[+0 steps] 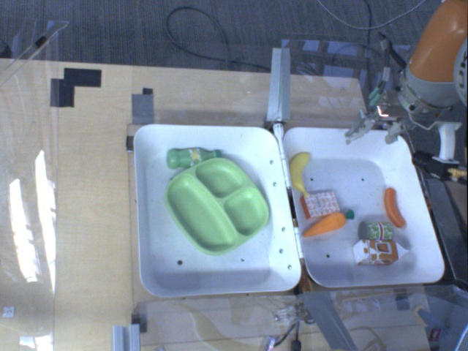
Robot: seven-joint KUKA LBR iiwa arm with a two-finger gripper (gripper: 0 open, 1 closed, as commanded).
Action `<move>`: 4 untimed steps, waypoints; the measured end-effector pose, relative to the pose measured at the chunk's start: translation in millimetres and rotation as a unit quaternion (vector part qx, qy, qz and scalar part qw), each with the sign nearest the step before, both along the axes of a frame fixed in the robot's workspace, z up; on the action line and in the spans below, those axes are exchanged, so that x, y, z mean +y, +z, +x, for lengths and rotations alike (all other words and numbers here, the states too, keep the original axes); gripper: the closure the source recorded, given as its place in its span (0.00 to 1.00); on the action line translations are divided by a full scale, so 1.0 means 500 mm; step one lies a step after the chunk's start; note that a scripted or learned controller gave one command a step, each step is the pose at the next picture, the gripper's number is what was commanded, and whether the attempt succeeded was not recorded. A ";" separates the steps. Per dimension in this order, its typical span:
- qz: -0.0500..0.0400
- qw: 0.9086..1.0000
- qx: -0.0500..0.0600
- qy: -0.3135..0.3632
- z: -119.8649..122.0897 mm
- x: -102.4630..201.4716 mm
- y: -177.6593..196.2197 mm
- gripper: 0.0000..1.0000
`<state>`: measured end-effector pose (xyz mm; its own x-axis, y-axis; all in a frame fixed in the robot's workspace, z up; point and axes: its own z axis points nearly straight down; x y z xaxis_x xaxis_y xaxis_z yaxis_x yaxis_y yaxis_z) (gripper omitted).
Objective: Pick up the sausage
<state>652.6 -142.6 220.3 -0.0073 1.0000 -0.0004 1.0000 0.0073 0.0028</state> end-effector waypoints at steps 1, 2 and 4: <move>-0.001 0.999 0.000 0.040 -0.107 -0.115 -0.126 0.00; -0.003 0.999 -0.012 0.050 -0.155 -0.124 -0.248 0.00; -0.008 0.994 -0.018 0.111 -0.167 -0.127 -0.223 1.00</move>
<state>568.9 -205.8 108.9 -0.2270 0.9737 -0.0208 0.9731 0.2276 0.0367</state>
